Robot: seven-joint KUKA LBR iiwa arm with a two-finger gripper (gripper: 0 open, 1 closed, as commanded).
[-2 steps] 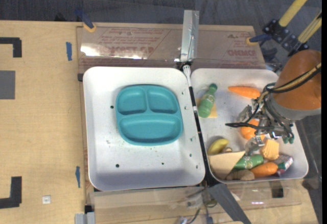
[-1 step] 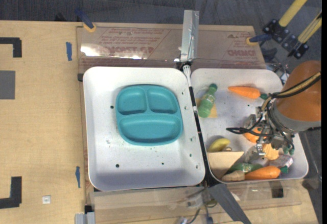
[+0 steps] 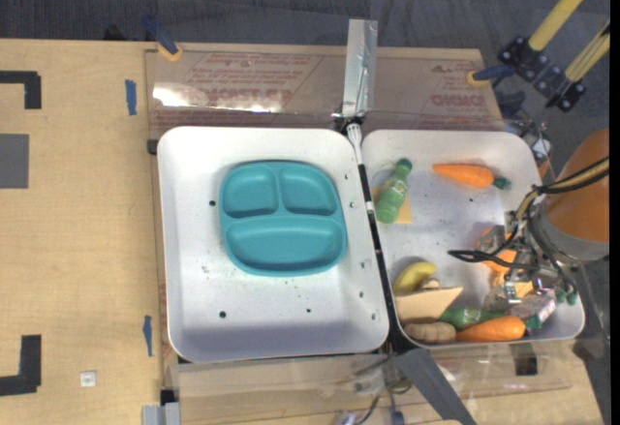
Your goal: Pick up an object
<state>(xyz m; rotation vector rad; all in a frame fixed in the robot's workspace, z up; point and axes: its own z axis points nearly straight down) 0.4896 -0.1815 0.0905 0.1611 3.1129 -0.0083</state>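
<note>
The right bin holds several toy foods. A green bottle lies by its left wall on a yellow card. An orange carrot rests near the far wall. At the front lie a yellow fruit, a tan wedge, a brown potato-like piece and a second carrot with a green end. My gripper hangs low over the bin's right side, just above that second carrot. Cables and wrist parts hide its tips.
The left bin carries a teal divided plate in its middle. A metal divider stands behind the seam between the bins. The arm's orange band overhangs the right bin's right wall.
</note>
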